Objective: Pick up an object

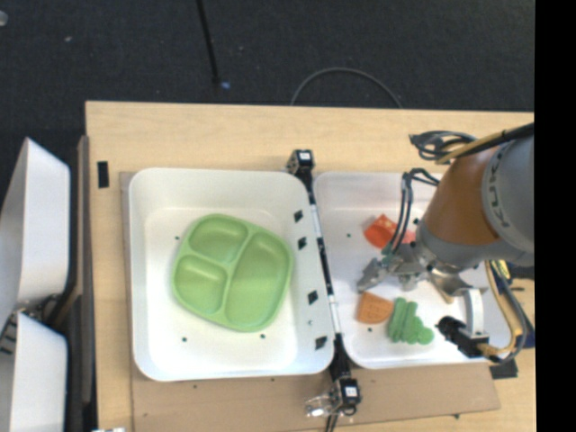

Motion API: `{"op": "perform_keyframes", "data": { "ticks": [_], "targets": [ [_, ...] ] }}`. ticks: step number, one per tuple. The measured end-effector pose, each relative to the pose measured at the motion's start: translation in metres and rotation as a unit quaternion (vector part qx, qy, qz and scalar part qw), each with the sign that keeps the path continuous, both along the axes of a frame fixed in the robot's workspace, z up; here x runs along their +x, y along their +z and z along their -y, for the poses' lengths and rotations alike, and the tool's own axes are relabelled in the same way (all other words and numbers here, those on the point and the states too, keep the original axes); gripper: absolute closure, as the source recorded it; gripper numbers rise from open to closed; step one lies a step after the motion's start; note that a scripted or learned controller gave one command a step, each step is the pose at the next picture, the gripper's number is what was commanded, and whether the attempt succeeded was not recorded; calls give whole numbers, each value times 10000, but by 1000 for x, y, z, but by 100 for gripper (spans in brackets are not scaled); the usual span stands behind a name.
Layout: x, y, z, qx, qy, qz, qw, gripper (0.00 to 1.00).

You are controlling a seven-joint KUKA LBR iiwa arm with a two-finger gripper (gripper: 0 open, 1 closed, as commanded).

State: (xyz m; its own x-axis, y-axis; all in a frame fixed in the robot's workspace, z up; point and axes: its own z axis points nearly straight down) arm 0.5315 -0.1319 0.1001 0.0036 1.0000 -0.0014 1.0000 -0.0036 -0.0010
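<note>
My gripper [389,274] hangs over the right bin [351,205], reaching in from the right. Its grey fingers [369,278] stand apart with nothing between them. A red-orange object [379,231] lies just beyond the gripper, towards the back of the bin. An orange wedge [373,309] lies just in front of the gripper, and a green ribbed object [409,324] sits right beside the wedge near the bin's front wall. The arm hides the right part of this bin.
The left bin [148,241] holds a light green divided plate [232,272] in its middle. A ridge with black clips [314,268] separates the two bins. The wooden bench [198,133] surrounds both.
</note>
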Motion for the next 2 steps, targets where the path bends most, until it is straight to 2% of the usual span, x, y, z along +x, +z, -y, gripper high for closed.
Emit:
{"op": "perform_keyframes", "data": {
  "ticks": [1,2],
  "targets": [
    [1,12,0,4,-33,20,10000,100],
    [6,66,12,-5,-31,39,10000,100]
  ]
}}
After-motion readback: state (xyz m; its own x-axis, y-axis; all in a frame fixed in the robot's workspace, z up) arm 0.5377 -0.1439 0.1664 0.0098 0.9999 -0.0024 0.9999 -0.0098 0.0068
